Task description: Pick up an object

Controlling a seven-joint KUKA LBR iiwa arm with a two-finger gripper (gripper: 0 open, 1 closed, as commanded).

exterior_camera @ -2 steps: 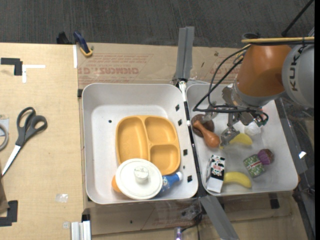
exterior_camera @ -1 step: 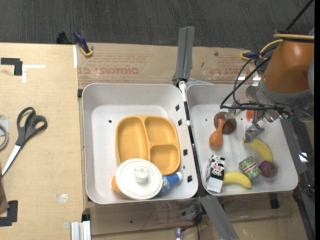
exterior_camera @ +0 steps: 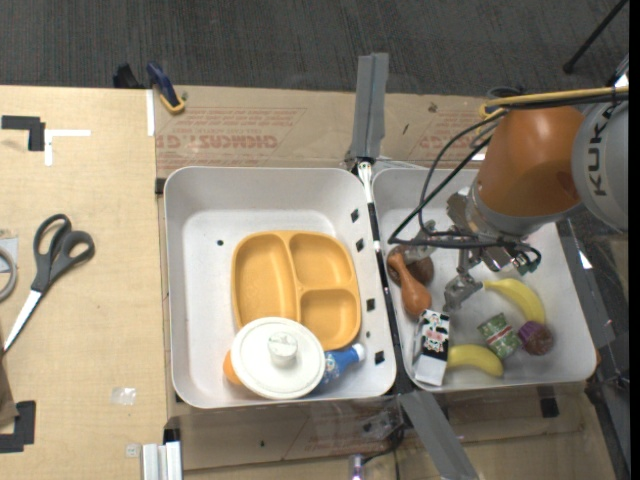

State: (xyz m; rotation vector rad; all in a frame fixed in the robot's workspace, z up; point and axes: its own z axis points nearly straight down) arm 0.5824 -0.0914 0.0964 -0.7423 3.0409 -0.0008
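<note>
- The grey arm with its orange band (exterior_camera: 530,163) enters from the upper right of the frame and hangs over the right bin (exterior_camera: 575,368).
- Its jaws (exterior_camera: 470,278) hover low in that bin; whether they are released or clenched cannot be told, and nothing visibly sits between them.
- Just below lie two bananas (exterior_camera: 518,296) (exterior_camera: 474,359), a small carton (exterior_camera: 432,346) and a brown drumstick-shaped toy (exterior_camera: 410,280).
- The left bin (exterior_camera: 190,298), centre frame, holds a yellow divided tray (exterior_camera: 295,283) and a white lidded bowl (exterior_camera: 277,358).
- Scissors (exterior_camera: 50,258) rest on the tabletop (exterior_camera: 80,368) at far left.

Two shallow white bins (exterior_camera: 190,268): smooth, slightly glossy plastic. Yellow-orange divided tray (exterior_camera: 295,283): matt plastic. Pale bench top (exterior_camera: 80,348): matt wood. Black-handled scissors (exterior_camera: 45,268): metal blades, plastic handles.
</note>
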